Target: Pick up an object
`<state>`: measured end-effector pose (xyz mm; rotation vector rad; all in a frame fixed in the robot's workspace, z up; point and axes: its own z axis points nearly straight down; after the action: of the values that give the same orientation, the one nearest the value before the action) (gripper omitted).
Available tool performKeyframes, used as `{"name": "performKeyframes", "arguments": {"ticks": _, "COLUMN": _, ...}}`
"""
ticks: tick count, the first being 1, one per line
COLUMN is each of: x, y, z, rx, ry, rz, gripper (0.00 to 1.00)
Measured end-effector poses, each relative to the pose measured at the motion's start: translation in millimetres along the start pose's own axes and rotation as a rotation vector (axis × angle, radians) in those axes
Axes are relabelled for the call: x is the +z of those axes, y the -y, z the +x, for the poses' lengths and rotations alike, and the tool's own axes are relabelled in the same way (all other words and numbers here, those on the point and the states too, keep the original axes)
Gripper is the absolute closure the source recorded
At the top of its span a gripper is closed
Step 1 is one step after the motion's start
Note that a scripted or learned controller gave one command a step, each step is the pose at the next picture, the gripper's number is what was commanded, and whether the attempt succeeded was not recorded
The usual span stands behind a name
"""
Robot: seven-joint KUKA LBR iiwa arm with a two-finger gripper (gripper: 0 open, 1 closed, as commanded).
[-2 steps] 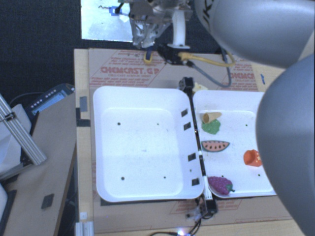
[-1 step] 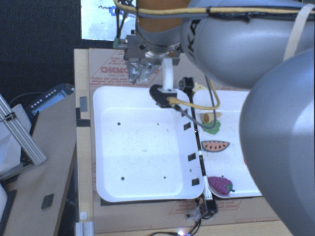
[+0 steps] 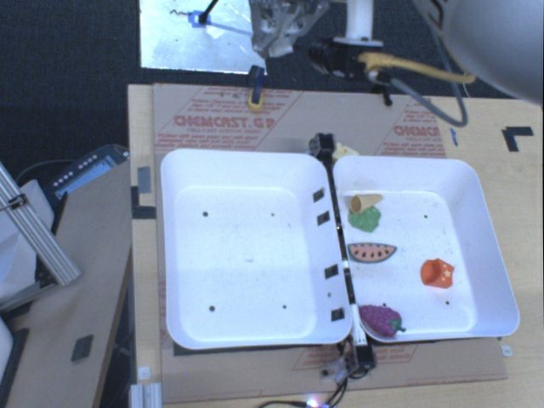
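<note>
The right bin (image 3: 476,219) holds several small toys: a tan cone (image 3: 365,201), a green leafy piece (image 3: 365,220), a watermelon slice (image 3: 371,252), an orange-red piece (image 3: 437,273) and a purple grape bunch (image 3: 380,319) at the front left corner. My gripper (image 3: 274,36) hangs high at the top of the view, behind the back edge of the bench and far from both bins. Nothing shows under it.
The left bin (image 3: 183,253) lies beside the right one, joined by a black hinge strip (image 3: 336,245). A pale yellow object (image 3: 344,151) sits just behind the bins' back rims. A blue and yellow clamp (image 3: 255,87) stands at the bench's back edge. Cables (image 3: 416,66) trail from the arm.
</note>
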<state>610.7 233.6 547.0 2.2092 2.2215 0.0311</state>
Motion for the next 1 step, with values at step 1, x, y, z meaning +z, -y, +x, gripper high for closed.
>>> {"name": "performKeyframes", "arguments": {"ticks": 1, "x": 150.9, "y": 57.1, "z": -0.5, "rx": 0.001, "ry": 0.013, "rz": 0.036, "gripper": 1.00}}
